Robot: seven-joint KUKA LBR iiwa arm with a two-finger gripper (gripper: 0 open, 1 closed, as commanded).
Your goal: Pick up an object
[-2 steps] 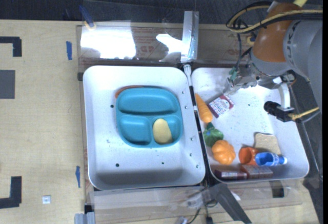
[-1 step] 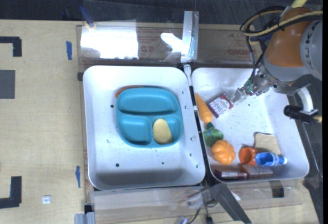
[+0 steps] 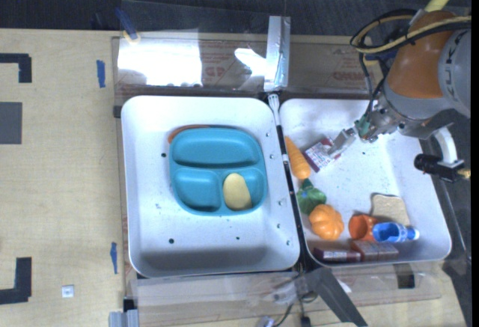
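Observation:
My gripper [image 3: 344,141] reaches into the right bin [image 3: 426,191] from the upper right, low over its back half. Its tip sits right at the edge of a small maroon and white packet [image 3: 320,154]; I cannot see whether they touch. Along the bin's left wall lie an orange carrot [image 3: 297,159], a green pepper [image 3: 308,197] and a small orange pumpkin [image 3: 326,221]. Near the front are an orange cup [image 3: 359,226], a blue bottle [image 3: 393,232], a slice of bread [image 3: 389,206] and a dark bar [image 3: 352,251].
The left bin [image 3: 150,168] holds a blue divided plate [image 3: 206,161] with a yellow lemon-like thing [image 3: 236,191] in its lower right compartment. A clear sheet and a metal post [image 3: 277,49] stand behind the bins. The arm's orange band [image 3: 419,63] hangs over the right bin's back corner.

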